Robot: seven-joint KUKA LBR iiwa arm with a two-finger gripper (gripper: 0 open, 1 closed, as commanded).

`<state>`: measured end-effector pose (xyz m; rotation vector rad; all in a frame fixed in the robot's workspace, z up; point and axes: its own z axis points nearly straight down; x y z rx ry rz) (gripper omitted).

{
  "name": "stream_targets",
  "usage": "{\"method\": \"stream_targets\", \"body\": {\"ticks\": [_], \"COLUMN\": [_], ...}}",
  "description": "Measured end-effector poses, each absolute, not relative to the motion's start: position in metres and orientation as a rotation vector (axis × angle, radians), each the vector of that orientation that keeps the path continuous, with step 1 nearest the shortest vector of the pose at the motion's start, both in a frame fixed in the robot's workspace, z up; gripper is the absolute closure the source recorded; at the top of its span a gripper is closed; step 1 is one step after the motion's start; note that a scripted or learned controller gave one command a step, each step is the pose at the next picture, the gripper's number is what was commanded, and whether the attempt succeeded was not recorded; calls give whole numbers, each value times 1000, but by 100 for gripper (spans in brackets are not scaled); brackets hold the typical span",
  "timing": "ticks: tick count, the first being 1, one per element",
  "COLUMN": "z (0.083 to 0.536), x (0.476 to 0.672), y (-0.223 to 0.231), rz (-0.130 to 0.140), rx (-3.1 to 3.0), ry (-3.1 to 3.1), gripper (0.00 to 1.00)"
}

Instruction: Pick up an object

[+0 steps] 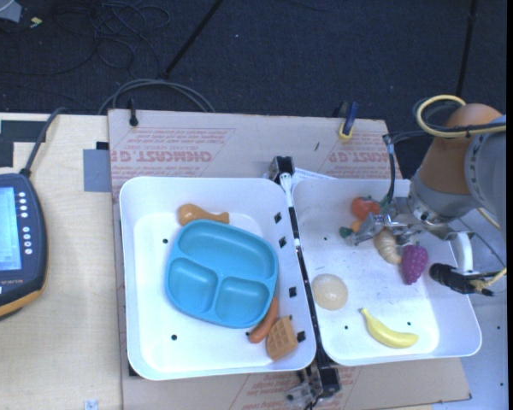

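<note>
The claw [369,227] is low in the right bin [462,340], near its far edge, beside a tomato [364,206]. Whether it is open or closed, I cannot tell. This looks like the reaching step; next it must close on one item and lift.

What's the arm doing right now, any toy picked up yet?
Gripper low in right bin, among tomato, beige piece and grapes. No confirmed hold. Banana lies apart.
</note>
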<state>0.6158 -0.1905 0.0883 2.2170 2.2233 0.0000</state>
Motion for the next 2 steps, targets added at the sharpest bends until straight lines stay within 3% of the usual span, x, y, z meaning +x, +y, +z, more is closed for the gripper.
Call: {"method": "stream_targets", "body": {"ticks": [1, 2], "z": [88, 218], "x": [644, 645], "y": [-182, -214], "rz": [-1, 2], "rx": [2222, 2218], "ry": [2223, 2218], "gripper": [0, 0]}}
